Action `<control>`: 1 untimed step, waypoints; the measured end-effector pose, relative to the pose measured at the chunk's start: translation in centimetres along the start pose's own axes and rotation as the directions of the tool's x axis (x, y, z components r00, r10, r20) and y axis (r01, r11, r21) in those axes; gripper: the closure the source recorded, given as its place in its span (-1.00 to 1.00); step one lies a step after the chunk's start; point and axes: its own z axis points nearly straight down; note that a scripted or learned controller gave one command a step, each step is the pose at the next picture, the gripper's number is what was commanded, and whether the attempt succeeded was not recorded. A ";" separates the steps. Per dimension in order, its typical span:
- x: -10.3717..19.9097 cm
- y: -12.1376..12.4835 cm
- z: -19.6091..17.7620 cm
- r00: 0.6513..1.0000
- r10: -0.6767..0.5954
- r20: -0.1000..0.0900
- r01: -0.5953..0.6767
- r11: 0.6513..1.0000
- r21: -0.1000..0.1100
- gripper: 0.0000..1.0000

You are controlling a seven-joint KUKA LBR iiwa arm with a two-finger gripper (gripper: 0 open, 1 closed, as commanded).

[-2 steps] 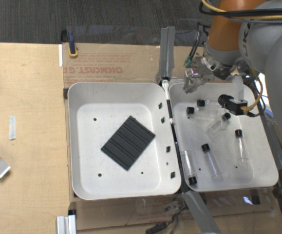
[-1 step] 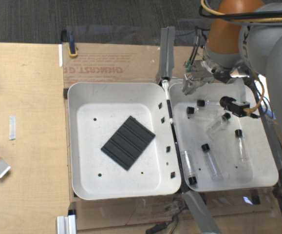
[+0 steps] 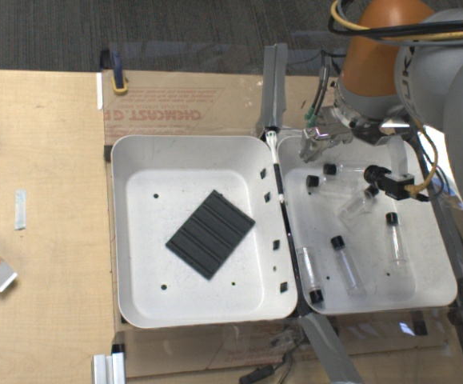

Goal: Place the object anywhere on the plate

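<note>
Nearest the camera, the front rim of the left bin (image 3: 207,320) runs along the counter (image 3: 39,134). On that bin's floor lies the plate (image 3: 210,234), a dark ribbed slab set at a slant, roughly at the middle. Beside it, the right bin (image 3: 447,282) holds several clear tubes with black caps: one tube (image 3: 310,274) lies along the left wall, another (image 3: 344,262) near the middle, a third (image 3: 394,236) toward the right, and a fourth (image 3: 325,170) sits at the back. Grey with its orange band, the arm (image 3: 391,38) hangs over the right bin's back edge. Its gripper (image 3: 321,134) sits above the back left corner, near the fourth tube; whether the fingers are open or closed cannot be told.
</note>
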 end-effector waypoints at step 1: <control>3.5 2.0 -4.2 0.996 -0.089 0.001 0.089 0.996 -0.003 1.00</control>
